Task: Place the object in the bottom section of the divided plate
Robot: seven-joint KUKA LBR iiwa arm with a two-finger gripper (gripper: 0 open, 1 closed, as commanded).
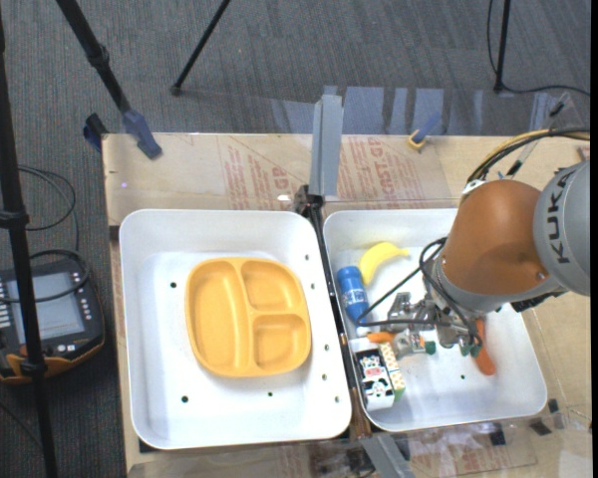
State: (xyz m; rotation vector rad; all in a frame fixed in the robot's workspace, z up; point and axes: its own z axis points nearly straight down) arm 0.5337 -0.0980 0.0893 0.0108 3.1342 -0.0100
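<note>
Camera view, looking down: yellow divided plate (247,317) lies in left bin (140,267); claw (427,335) hangs low in right bin (518,391), grip unclear, near banana (383,260), blue bottle (352,291), carrot (483,358).

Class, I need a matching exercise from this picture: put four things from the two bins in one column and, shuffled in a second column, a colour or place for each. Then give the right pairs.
Things
1. plate
2. banana
3. bottle
4. carton

Descriptions
A. blue, lying beside the divider between the bins
B. orange-yellow, divided, in the left bin
C. black-and-white pattern, near the right bin's front left corner
D. yellow and curved, towards the back of the right bin

Pairs: 1-B, 2-D, 3-A, 4-C
</note>
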